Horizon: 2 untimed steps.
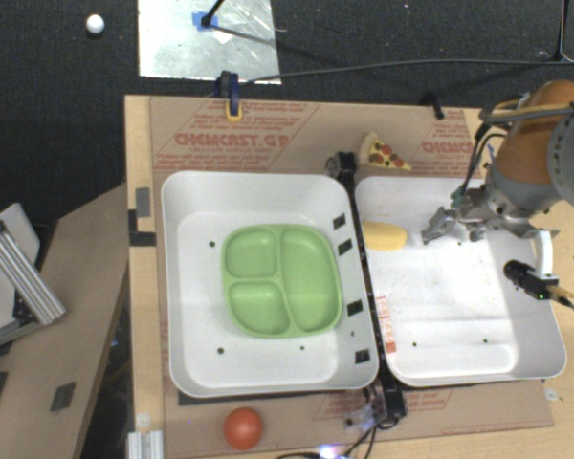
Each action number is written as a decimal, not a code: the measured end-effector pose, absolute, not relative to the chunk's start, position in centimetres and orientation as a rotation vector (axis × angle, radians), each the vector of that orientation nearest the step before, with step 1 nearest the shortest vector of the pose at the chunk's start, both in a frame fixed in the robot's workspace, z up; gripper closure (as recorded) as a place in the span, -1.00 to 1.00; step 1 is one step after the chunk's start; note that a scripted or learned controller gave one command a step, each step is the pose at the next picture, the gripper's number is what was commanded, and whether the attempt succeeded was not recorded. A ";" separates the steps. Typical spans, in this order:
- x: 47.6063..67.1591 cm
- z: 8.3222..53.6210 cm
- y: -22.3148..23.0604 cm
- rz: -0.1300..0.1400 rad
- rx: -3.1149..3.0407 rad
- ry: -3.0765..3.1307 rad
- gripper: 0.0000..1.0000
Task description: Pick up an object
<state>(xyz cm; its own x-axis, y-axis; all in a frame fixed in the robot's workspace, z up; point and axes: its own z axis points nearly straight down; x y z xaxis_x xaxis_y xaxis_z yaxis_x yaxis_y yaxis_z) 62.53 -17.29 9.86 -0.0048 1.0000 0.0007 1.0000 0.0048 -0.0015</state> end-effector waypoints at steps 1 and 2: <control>62.7 11.3 -17.4 -0.005 -2.218 -2.232 1.00; 62.4 16.1 -16.8 -0.006 -2.220 -2.230 1.00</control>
